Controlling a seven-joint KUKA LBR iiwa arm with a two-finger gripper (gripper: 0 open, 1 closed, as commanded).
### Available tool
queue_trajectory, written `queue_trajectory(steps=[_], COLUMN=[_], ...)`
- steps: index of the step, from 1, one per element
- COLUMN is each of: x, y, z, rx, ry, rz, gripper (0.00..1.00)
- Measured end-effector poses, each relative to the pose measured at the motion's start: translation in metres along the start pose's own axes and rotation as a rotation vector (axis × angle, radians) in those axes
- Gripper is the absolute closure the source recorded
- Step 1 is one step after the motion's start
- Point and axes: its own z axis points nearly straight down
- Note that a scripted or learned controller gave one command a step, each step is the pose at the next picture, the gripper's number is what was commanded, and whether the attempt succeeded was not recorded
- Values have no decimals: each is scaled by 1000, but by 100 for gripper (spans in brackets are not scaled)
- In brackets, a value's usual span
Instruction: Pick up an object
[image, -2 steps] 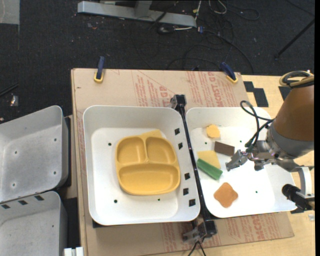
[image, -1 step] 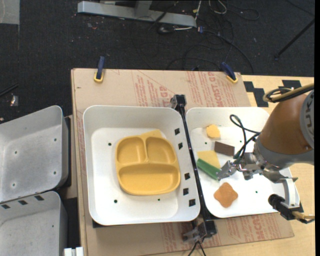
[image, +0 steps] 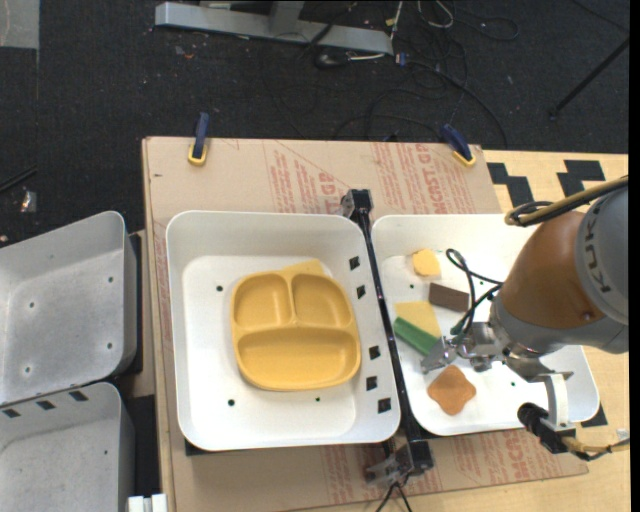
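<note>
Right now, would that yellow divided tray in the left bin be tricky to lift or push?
Probably stiff: the yellow tray looks like moulded plastic. It lies flat, so it would likely slide, not tip. Its broad shape may offer fingers only the rim.

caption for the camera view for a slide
Arm's claw over right bin of small items; yellow tray in left bin.

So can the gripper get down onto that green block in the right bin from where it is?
Probably yes. The gripper hangs right beside the green block, whose top is uncovered, though the yellow sponge touches its far side.
</note>
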Motion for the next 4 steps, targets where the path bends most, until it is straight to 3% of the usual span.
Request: queue_trajectory(steps=[1, 3, 4], x=[0, -7, -7], y=[1, 5, 5], z=[-13, -117, -116], rx=[-3, -9, -4], ry=[0, -2, -1], rz=[2, -4, -2], gripper=[100, 100, 100])
